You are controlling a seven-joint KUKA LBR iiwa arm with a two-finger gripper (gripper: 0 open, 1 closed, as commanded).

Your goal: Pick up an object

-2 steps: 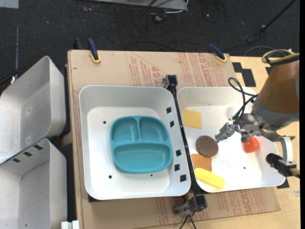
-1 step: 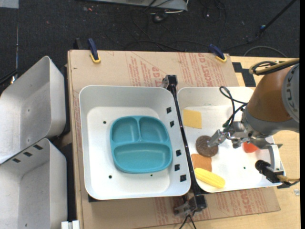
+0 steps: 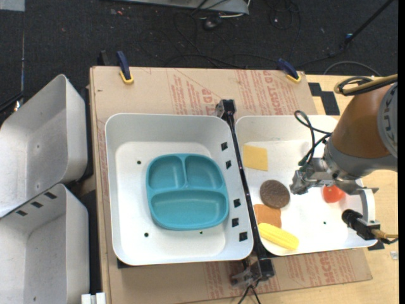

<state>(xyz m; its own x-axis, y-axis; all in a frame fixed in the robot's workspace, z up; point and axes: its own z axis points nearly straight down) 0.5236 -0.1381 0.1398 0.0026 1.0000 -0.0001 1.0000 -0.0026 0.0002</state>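
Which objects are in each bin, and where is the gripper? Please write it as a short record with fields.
left bin: teal divided plate
right bin: yellow cheese slice, brown round patty, orange piece, yellow corn, red object
gripper: low over the right bin, just right of the patty
arm: reaches in from the right
object held: none visible

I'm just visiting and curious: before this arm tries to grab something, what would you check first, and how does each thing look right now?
1. Things to grab in the right bin: ok; brown disc, yellow square, yellow corn, orange block, red piece.
2. Gripper over that bin: ok, just right of the disc.
3. Something held: cannot tell.
4. Disc apart from neighbours: ok.
5. Red piece reachable: not ok, partly under the arm.
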